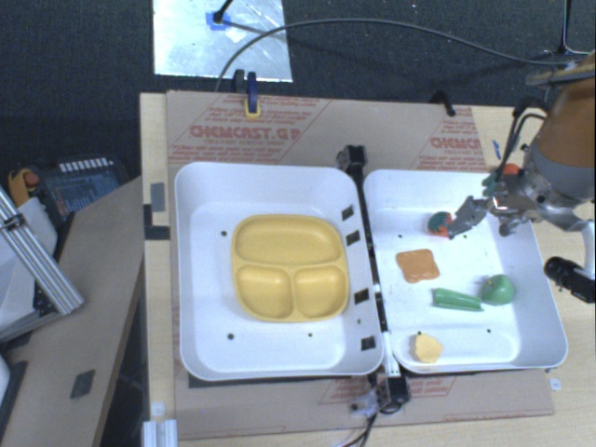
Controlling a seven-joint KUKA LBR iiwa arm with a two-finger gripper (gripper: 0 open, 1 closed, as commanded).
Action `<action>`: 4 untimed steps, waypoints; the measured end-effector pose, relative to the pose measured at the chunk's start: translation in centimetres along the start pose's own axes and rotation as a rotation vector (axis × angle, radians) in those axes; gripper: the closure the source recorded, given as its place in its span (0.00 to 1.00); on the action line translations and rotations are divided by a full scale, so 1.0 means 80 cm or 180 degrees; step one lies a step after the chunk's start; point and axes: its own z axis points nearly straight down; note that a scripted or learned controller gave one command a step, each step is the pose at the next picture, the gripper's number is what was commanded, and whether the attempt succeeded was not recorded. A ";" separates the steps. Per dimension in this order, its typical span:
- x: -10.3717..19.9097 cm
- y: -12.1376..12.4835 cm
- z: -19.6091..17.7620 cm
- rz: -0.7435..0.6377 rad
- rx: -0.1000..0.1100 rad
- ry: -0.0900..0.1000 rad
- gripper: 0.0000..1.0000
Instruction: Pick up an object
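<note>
Jaws point(458, 223) low beside the small green-and-orange toy point(440, 222), grip unreadable from here; it looks light, hard, slippery, best pinched across its middle

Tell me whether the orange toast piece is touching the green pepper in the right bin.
Apart. The camera view shows bare white bin floor between the orange toast piece and the green pepper, which lies below and to its right.

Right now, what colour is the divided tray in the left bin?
Pale yellow; the divided tray is clearest in the camera view.
</note>
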 end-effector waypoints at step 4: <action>-0.017 -0.002 0.203 0.0000 -0.0034 -0.0004 0.00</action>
